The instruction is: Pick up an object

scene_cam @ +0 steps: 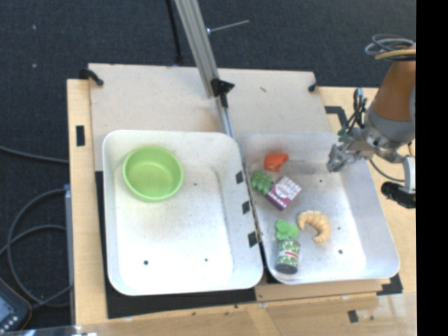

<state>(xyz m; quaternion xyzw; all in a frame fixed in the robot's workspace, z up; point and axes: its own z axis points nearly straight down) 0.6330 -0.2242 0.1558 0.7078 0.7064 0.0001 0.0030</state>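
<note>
Two white bins [175,275] share the bench; my gripper [337,161], grip state unclear, hovers at the right bin's far edge, above the croissant [314,225].

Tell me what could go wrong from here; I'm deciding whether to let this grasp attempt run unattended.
1. The hand sits near the right bin's upper rim, apart from every item, so a straight descent would likely close on nothing.
2. The purple box, green toy and orange piece crowd together by the divider; a grasp there may push neighbours or catch two.
3. The croissant is curved and may slip.
</note>
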